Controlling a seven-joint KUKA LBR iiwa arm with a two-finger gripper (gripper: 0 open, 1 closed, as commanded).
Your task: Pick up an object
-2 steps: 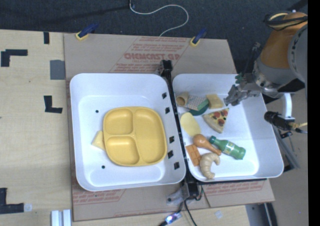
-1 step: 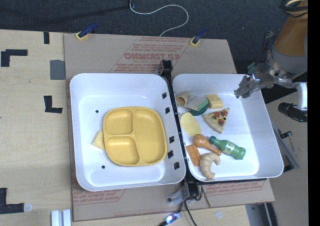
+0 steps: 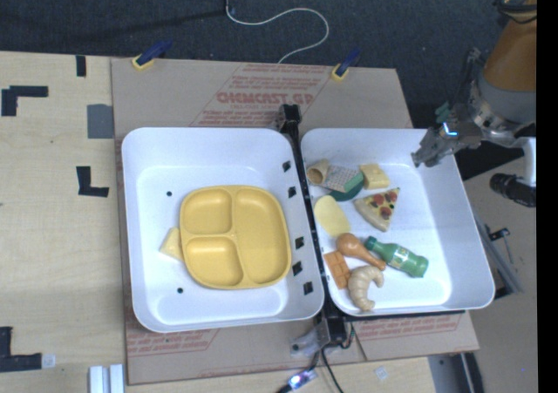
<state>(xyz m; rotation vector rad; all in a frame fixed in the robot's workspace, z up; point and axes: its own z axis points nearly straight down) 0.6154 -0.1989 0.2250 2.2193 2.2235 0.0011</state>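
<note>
Toy foods crowd the right white bin (image 3: 453, 234): a green plastic bottle (image 3: 398, 257) touching an orange drumstick (image 3: 350, 245), a pale croissant (image 3: 364, 285), a pizza slice (image 3: 381, 207), a yellow cheese cube (image 3: 374, 176). The dark two-finger gripper (image 3: 429, 152) hangs over that bin's far right rim, holding nothing; its spread I cannot tell. The left white bin (image 3: 148, 156) carries a yellow divided plastic plate (image 3: 235, 236).

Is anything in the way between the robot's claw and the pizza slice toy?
Nothing visible blocks it. The gripper hangs over the right white bin's upper right rim, and bare bin floor lies between it and the triangular pizza slice toy.
</note>
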